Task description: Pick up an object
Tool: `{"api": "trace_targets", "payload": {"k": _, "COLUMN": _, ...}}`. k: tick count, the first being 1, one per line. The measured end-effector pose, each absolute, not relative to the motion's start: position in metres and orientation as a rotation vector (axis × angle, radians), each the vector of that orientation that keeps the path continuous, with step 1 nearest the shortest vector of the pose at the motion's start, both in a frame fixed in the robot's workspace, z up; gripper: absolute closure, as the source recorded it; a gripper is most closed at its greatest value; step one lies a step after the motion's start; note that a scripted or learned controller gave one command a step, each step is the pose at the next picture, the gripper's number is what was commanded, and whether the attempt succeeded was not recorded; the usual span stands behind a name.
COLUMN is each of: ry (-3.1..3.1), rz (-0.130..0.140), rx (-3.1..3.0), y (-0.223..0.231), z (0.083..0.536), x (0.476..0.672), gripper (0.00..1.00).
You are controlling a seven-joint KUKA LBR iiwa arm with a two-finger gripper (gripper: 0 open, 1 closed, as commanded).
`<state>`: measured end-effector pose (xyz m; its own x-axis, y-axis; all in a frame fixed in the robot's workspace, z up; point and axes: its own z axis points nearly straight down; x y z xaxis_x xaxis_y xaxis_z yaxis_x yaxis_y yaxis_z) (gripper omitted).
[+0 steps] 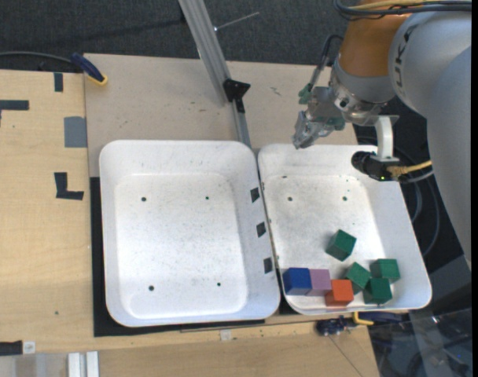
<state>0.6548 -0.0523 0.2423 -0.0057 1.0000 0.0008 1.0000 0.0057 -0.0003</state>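
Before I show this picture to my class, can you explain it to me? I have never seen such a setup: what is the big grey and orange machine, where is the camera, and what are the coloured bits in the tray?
The grey machine with the orange band is a robot arm. At its tip is a gripper, a small two-finger hand, hanging over the far rim of the right bin. Nothing shows between its fingers.

The one camera sits above the bench, looking down at a slant, and the arm reaches in from the right.

Two shallow white bins lie side by side. The left bin has a speckled floor. In the right bin's near corner lie small blocks: a blue cube, a purple cube, an orange cube and four green blocks. The arm's job is to pick one up.
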Motion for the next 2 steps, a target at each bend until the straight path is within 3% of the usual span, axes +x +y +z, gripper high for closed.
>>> {"api": "trace_targets", "payload": {"k": 2, "ry": -2.226, "rz": 0.003, "rx": -2.213, "y": 0.047, "z": 0.23, "x": 0.651, "gripper": 1.0}}
